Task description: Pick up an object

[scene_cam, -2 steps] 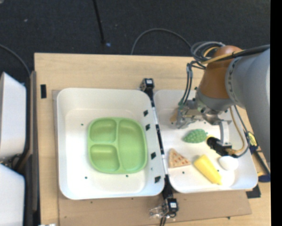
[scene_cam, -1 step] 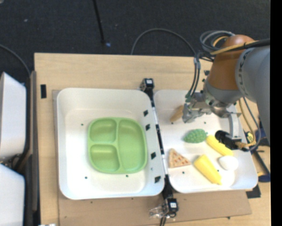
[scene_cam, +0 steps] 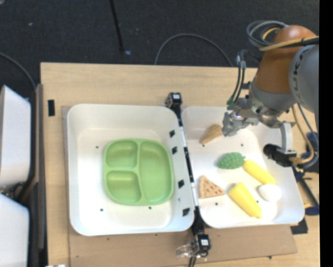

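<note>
Camera view: gripper (scene_cam: 231,124) low in right bin (scene_cam: 289,213), beside tan cone (scene_cam: 211,133).
Fingers: can't tell gap; nothing visibly between them.
Cone: lies flat near the bin's far-left corner, tip toward the divider, long axis slanted.
Why: looks lined up for the cone's wide end.
Left bin: green divided plate (scene_cam: 138,171).

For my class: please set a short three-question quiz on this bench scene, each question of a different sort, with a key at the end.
1. True or false: the green divided plate lies in the left bin.
2. Which item lies nearest the gripper? A. pizza slice B. ice-cream cone C. white egg
3. Fill in: the right bin holds ___ yellow corn cobs, one beside the green bumpy fruit.

Key: 1 true; 2 B; 3 two.
</note>
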Controlling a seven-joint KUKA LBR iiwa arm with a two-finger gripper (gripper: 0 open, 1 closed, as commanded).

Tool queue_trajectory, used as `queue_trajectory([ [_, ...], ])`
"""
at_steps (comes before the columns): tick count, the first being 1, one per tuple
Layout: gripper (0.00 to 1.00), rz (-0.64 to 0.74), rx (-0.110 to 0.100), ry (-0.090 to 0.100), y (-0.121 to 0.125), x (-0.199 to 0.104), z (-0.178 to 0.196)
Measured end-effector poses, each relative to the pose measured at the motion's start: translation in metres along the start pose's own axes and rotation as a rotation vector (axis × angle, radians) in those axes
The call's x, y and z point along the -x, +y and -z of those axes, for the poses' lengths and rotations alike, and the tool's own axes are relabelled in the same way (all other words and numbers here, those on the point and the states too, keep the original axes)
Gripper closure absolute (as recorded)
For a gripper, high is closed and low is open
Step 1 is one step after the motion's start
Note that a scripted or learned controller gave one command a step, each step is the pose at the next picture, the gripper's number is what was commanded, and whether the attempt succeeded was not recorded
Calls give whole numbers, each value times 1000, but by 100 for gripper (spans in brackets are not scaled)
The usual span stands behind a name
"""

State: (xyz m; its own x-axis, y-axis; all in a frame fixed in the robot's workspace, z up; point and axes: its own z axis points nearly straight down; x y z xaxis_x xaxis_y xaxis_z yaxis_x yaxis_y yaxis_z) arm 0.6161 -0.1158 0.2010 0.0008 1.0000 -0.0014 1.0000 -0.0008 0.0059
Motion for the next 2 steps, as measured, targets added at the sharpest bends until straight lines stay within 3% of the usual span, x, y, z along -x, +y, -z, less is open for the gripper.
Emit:
queue_trajectory([
  [1,100,3,1,0,2,1,54],
  [2,100,7,-4,2,-15,-49,60],
])
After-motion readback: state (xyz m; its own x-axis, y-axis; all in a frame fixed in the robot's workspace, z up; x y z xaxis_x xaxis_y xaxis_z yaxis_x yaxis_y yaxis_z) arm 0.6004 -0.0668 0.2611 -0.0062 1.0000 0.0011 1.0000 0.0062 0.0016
